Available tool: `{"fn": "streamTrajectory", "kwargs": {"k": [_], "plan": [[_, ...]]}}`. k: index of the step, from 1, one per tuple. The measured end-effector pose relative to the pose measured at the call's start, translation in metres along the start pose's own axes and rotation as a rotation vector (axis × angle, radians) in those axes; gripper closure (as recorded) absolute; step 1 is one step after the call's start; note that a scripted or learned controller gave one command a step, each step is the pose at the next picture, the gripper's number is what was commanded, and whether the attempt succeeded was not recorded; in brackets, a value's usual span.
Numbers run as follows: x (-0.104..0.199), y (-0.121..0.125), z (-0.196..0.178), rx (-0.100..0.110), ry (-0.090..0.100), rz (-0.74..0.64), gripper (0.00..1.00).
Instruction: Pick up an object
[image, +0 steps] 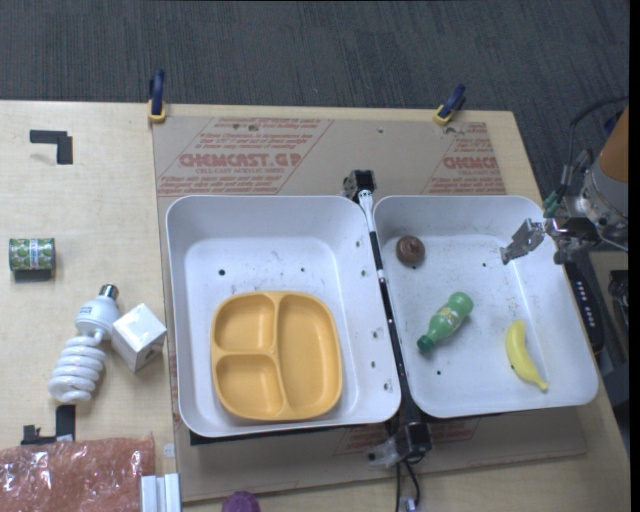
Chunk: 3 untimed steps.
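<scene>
Jaws of the gripper (524, 242) hang over the right bin's (480, 400) upper right corner; whether they are spread or pressed together cannot be told. Within that bin, a brown ball (410, 250) lies near its upper left corner, a green bottle (445, 321) lies tilted near its middle, and a banana (523, 354) lies beside its right wall. A yellow divided plate (276, 354) sits in the left bin (190, 250).

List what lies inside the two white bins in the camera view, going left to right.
Yellow divided plate → brown round object → green bottle → banana.
</scene>
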<state>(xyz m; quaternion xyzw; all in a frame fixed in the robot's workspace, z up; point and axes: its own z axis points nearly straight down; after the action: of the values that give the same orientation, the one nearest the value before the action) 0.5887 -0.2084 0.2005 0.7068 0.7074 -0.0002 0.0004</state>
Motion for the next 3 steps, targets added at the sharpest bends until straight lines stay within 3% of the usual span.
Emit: {"fn": "streamTrajectory", "kwargs": {"k": [1,2,3], "plan": [[0.008,-0.007,0.108,0.000,0.000,0.001,0.00],[0.072,-0.047,0.108,0.000,0.000,0.001,0.00],[0.094,-0.093,0.108,0.000,0.001,0.003,0.00]]}}
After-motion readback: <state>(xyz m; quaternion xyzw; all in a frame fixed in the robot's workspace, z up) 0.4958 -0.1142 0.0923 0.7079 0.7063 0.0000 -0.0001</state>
